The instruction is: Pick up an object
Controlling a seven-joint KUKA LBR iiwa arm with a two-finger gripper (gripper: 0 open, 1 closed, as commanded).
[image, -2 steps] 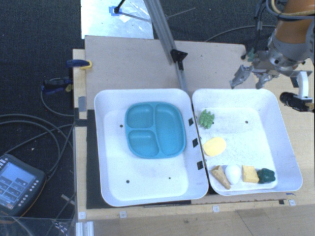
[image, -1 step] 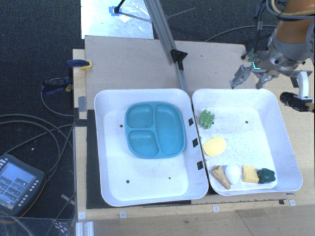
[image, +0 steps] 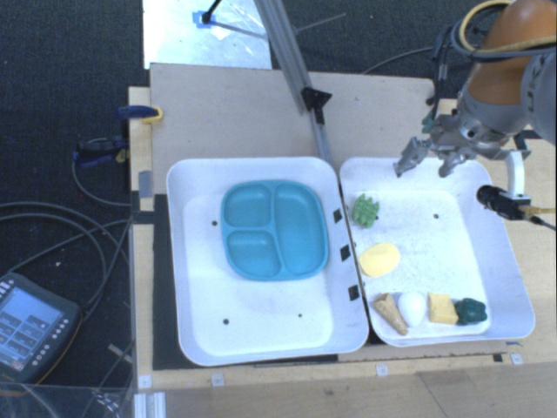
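Observation:
My gripper [image: 428, 163] hangs over the far edge of the right bin [image: 498, 259], its two fingers spread apart with nothing between them. Below it in that bin lie a small green bumpy piece [image: 365, 209] near the left wall and a yellow rounded piece [image: 380, 259] lower down. Along the bin's near side sit a tan cone [image: 390, 313], a white egg [image: 412, 307], a yellow block [image: 441, 308] and a dark green piece [image: 471, 310]. The gripper is well above and to the right of the green bumpy piece.
The left bin [image: 200, 312] holds a blue divided plate [image: 273, 230]. A slanted metal pole [image: 291, 55] crosses the bench at the back. A black fitting [image: 498, 199] sticks out from the arm over the right bin's right rim. Cables lie on the floor at left.

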